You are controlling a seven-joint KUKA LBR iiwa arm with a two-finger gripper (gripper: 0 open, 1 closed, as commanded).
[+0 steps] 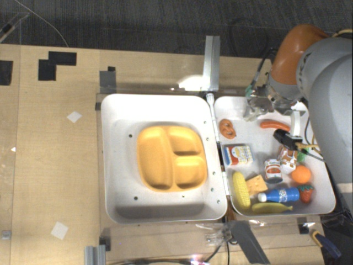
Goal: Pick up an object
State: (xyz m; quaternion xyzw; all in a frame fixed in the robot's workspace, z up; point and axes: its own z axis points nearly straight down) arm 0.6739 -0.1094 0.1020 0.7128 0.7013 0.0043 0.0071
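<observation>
Orange hot dog (pixel 274 125) just beside hand (pixel 255 108)

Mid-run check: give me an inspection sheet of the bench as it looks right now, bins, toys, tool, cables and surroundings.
Surface: light wooden bench bearing two shallow white bins side by side, left bin and right bin.
Job's things: in the right bin, a brown pretzel-like toy, red-orange sausage, small white carton, yellow corn cob, blue bottle, yellow banana, orange fruit, small can.
Clutter: yellow divided plastic tray in the left bin.
Tool: two-finger tool over the right bin's far edge, near the sausage; finger state unclear.
Cables: thin wires by the tool and at the bench's near edge.
Surroundings: dark floor; black markers on the bench.
</observation>
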